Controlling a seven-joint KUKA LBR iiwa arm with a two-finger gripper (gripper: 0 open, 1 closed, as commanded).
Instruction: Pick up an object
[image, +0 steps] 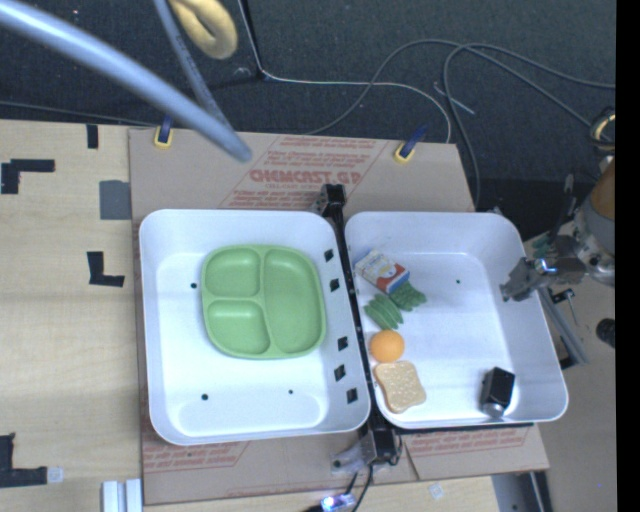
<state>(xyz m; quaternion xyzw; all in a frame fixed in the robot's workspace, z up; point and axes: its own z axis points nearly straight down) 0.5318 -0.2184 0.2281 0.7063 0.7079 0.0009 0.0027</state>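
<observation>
The right bin (500, 232) holds several small things along its left side: a little white, red and blue box (381, 271), a green bean pod toy (393, 304), an orange ball (387, 346) and a slice of toast (400, 385). A black object (497, 390) lies near the bin's front right corner. My gripper (527, 277) hovers at the bin's right rim, well apart from all of these, with nothing seen in it.
The left bin (165, 300) holds a green divided plate (265, 301). A black divider with clips (345, 300) runs between the bins. Cables trail over the dark floor behind the bench, and a grey pole (130, 75) crosses the top left.
</observation>
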